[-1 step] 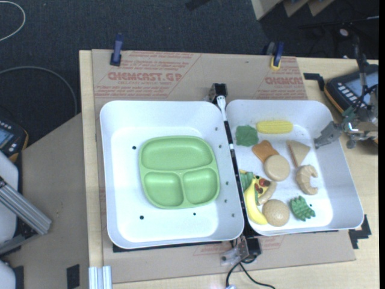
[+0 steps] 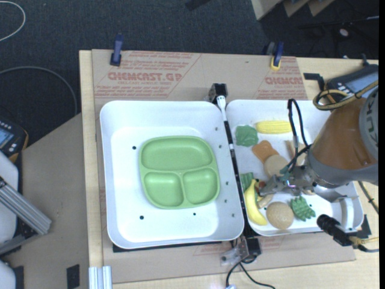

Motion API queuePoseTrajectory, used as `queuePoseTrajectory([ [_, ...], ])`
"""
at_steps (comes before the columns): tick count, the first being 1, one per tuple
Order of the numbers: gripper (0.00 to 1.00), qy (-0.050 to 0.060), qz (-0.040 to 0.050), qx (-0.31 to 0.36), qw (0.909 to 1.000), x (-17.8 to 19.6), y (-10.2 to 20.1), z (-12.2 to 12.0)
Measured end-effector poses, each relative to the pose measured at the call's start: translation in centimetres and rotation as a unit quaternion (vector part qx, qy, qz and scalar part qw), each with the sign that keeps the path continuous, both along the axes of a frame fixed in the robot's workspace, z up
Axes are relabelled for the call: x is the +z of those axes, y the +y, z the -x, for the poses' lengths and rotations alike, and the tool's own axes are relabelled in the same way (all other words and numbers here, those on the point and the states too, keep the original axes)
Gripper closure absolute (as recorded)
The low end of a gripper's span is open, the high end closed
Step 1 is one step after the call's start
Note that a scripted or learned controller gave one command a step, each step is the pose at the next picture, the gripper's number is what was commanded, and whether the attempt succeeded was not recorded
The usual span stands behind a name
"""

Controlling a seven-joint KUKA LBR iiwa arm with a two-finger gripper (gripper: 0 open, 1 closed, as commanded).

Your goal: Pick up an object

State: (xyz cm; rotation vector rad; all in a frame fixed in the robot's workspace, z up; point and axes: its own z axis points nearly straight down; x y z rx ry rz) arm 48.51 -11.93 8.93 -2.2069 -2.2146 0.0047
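I see gripper [image 2: 278,184] low among toy food | grasp: cannot tell | banana [image 2: 253,205] just left-below, potato [image 2: 280,215] below | risk: crowded pieces, I may nudge, not lift

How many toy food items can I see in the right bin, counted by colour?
Yellow: 2, the corn cob and the banana.
Green: 2, the leafy piece and the piece near the front rim.
Orange: 1, the piece below the corn.
Beige: 2, the round piece and the potato-like piece.
Total: 7 visible; the arm may hide more.
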Motion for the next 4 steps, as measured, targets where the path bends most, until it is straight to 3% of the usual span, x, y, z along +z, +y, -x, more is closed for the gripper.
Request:
queuePoseTrajectory([
  [1, 1.00, -0.008, 0.0046, -0.002, 1.0000, 1.7, -0.6, -0.4],
  [2, 1.00, -0.011, 0.0034, 0.003, 0.9999, 10.0, 6.3, -1.7],
  [3, 1.00, -0.005, 0.0018, 0.003, 1.0000, 9.5, 14.8, -0.4],
  [4, 1.00, -0.014, 0.0026, 0.001, 0.9999, 21.8, 17.1, 0.4],
])
